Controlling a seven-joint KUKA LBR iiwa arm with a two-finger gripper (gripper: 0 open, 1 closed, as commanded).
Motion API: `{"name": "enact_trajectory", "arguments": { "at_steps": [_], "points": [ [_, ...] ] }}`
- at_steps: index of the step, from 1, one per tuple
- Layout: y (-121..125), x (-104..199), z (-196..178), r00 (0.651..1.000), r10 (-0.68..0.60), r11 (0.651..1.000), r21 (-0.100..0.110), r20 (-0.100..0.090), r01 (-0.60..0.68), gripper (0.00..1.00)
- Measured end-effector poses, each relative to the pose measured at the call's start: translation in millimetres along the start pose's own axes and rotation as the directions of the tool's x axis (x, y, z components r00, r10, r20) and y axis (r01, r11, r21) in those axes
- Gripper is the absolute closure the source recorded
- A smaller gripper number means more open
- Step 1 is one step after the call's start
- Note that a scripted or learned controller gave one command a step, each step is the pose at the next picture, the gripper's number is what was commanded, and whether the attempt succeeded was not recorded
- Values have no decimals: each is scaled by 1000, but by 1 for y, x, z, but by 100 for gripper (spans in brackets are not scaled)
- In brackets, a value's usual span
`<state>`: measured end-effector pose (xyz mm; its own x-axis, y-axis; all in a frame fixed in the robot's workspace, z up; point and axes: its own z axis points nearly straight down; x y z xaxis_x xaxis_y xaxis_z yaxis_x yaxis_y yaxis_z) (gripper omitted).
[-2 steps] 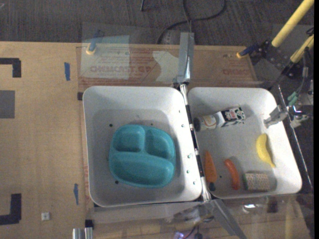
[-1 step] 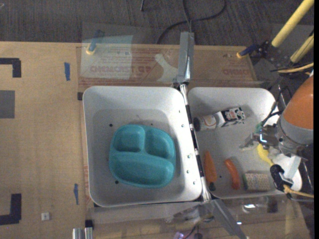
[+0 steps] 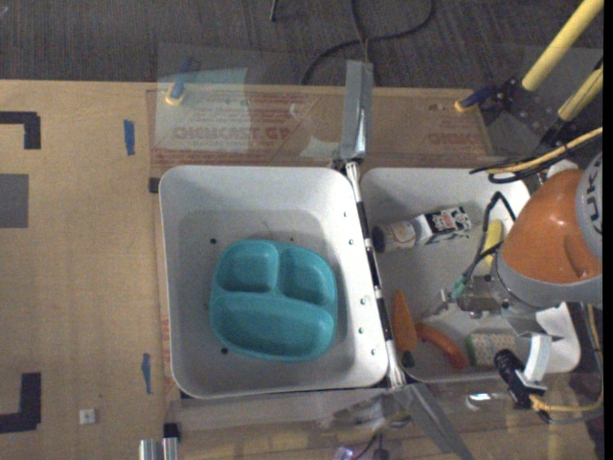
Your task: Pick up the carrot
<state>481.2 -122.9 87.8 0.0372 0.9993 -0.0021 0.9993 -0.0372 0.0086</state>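
The gripper (image 3: 458,300) hangs low inside the right bin (image 3: 402,195), just right of the carrot (image 3: 405,322) and a little above it in the view. Its thin metal fingers (image 3: 446,302) point left toward the carrot, but they are small and dark against the bin floor, so I cannot tell whether they are spread or closed. Nothing shows between them.

The carrot lies apart from the gripper, along the left wall of the right bin, its pointed end up and its thick end toward the near corner. Just right of the carrot lies a second orange piece (image 3: 443,343), slanted, with a reddish tip. Further right of the carrot, past that piece, sits a pale speckled block (image 3: 491,343), partly under the arm's wrist. Well above the carrot, near the far side of the same bin, lies a small white bottle (image 3: 429,226) with a dark label, on its side.

The arm (image 3: 551,247), orange at the band and grey below, covers the bin's right part, well right of the carrot, with yellow and black cables looping around it.

Left of the carrot, across the wall between the bins, the left bin (image 3: 192,199) holds a teal divided plate (image 3: 274,298) with three compartments, flat on the floor.
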Motion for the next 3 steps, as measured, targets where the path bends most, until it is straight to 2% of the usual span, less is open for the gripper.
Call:
{"name": "enact_trajectory", "arguments": {
  "at_steps": [1, 2, 3],
  "points": [
    [1, -3, -10, 1000, 5, 1000, -5, 5, -5, 100],
    [-3, 71, -96, 997, 74, 997, 10, -2, -74, 100],
    [-5, 105, -96, 865, 502, 865, 10, 4, -502, 100]
  ]
}}
